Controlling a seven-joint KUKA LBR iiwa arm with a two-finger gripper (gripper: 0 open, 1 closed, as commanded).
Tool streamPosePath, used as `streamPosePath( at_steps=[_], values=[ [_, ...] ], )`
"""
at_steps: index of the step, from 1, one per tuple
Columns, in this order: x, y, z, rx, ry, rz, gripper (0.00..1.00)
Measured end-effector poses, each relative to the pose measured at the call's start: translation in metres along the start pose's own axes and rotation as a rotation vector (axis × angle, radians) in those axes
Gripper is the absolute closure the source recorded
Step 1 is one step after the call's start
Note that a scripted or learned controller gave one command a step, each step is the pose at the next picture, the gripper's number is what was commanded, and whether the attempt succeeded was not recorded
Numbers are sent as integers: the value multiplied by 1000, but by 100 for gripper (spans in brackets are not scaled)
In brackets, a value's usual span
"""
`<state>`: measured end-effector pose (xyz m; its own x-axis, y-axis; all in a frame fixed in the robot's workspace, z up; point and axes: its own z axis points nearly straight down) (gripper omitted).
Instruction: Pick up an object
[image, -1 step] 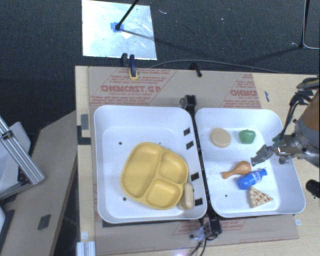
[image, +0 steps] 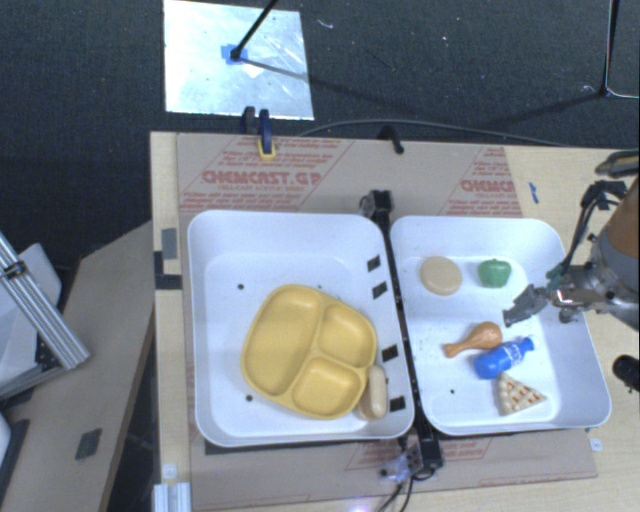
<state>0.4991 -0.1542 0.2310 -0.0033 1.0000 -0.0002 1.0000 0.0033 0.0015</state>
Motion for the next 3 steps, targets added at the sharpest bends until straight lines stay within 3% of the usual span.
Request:
streamPosePath(
  at_steps=[1, 2, 3],
  values=[
    [2, -9, 52, 2, 1, 2, 0],
    [-1, 0, 105, 3, 1, 2, 0],
    [-5, 6, 141, -19, -11, 5, 0]
  ],
)
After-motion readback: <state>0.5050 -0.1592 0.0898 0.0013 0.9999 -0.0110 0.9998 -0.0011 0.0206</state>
